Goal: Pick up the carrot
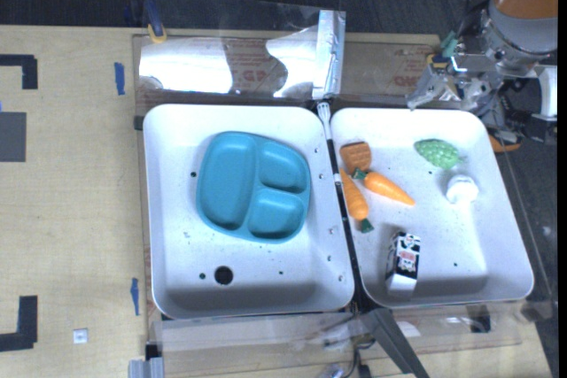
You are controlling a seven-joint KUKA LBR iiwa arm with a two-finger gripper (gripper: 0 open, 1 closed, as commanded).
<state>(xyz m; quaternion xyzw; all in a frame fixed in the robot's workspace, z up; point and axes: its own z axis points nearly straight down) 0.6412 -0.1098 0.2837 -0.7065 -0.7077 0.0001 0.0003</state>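
Orange carrot lies touching a second carrot; gripper state unclear.

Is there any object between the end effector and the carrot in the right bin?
Nothing visible blocks the way. The end effector is above the far rim of the right bin, and the carrot lies uncovered on the bin floor. A second carrot touches its leafy end, and the green object lies beside the path.
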